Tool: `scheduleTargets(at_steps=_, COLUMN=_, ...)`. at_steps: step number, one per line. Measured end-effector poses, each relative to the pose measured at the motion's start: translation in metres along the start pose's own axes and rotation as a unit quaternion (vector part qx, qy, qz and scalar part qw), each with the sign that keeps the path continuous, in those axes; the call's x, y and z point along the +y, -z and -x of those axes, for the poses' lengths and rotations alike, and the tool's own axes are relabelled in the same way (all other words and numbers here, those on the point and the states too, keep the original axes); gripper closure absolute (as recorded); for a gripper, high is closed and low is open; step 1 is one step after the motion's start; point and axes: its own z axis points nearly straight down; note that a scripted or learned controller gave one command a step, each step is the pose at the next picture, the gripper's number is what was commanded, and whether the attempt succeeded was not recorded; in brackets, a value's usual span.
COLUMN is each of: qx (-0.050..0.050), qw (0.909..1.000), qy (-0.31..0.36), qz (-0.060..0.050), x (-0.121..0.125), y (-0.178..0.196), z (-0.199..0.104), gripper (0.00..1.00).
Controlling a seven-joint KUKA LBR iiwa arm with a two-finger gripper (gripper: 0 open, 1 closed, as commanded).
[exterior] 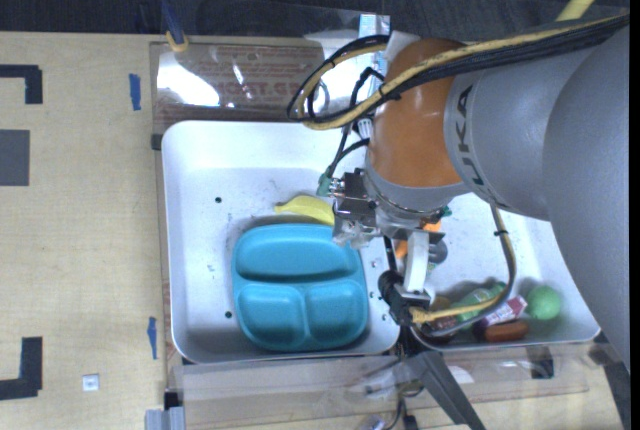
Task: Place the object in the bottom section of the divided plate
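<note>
A blue divided plate [297,263] lies in the left bin, near that bin's front right corner. It has one wide section on its far side and two smaller ones on its near side, all bare. A yellow banana-like object [308,209] rests on the bin floor against the plate's far rim. My gripper [352,220] hangs just right of the yellow object, over the plate's far right corner. The wrist hides what lies under it.
The left white bin [190,218] has bare floor left of and beyond the plate. In the right bin, by its front wall, lie a green ball [545,302], a green-labelled bottle [470,304] and a red item [502,329]. The arm [500,138] spans the right bin.
</note>
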Motion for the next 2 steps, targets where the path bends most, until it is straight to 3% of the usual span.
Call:
scheduleTargets(at_steps=1, qx=0.000, qw=0.9996, qy=0.027, qz=0.001, x=0.049, y=-0.010, z=-0.079, gripper=1.00)
scheduleTargets(at_steps=2, qx=0.000, qw=0.9995, qy=-0.033, qz=0.003, x=0.099, y=0.009, z=-0.048, gripper=1.00)
